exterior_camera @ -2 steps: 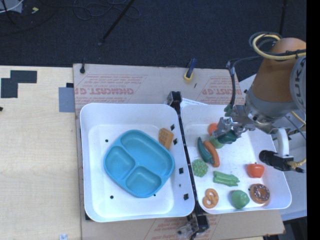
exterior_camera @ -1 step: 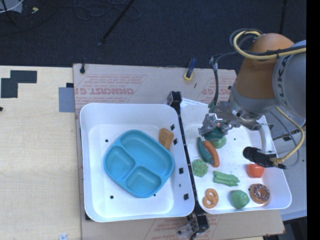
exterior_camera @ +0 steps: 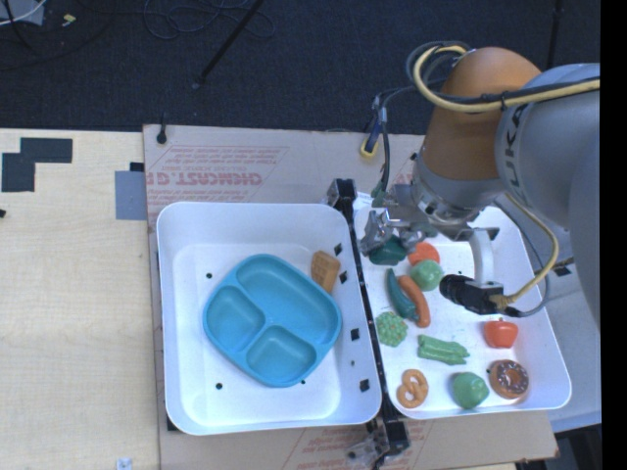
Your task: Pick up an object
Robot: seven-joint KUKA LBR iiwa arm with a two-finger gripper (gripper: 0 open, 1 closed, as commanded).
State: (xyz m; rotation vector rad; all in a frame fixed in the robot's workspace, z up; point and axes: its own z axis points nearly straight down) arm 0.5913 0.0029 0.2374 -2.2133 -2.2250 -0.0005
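My gripper hangs over the far left corner of the right bin, close to the wall between the two bins. Directly under it is a dark green toy, partly covered by the gripper. Whether that toy is touched or held is hidden. Just to the right of it lie a red-orange tomato and a light green round piece. A teal pod and an orange carrot lie side by side below them.
Also in the right bin are a broccoli, green pea pod, red pepper, doughnut, lime and pretzel. The left bin holds a blue divided plate and a tan bread piece.
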